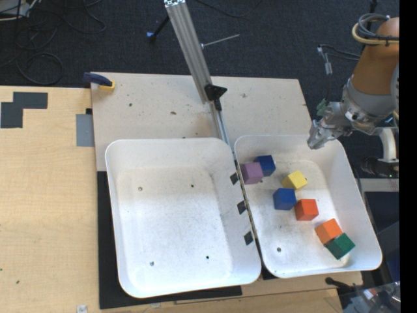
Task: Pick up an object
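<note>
Several small cubes lie in the right bin (352,175): a purple cube (251,171) touching a blue cube (265,164) near the bin's left wall, a yellow cube (296,180), a second blue cube (284,199), a red-orange cube (306,209), an orange cube (328,229) and a green cube (341,245) side by side at the lower right. My gripper (317,139) hangs over the right bin's far right corner, above and to the right of the yellow cube, with nothing visibly held.
The left bin (124,175) sits beside the right one, with black clips (238,193) along their shared wall. A slanted aluminium bar (193,47) rises behind the bins. A blue-and-yellow clamp (99,80) lies at the board's far left corner.
</note>
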Action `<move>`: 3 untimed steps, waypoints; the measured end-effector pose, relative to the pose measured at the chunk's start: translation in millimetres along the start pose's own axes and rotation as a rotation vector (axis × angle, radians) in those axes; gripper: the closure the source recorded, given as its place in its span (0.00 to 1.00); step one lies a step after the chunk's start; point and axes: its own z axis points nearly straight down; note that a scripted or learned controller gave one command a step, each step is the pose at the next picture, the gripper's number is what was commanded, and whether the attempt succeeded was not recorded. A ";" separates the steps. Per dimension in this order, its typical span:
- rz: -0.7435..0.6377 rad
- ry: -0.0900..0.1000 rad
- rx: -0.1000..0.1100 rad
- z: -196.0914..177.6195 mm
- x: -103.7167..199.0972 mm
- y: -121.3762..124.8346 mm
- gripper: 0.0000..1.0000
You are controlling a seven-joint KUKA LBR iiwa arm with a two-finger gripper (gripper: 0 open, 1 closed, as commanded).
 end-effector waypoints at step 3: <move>-0.002 0.003 0.005 -14.4 164.0 9.6 1.00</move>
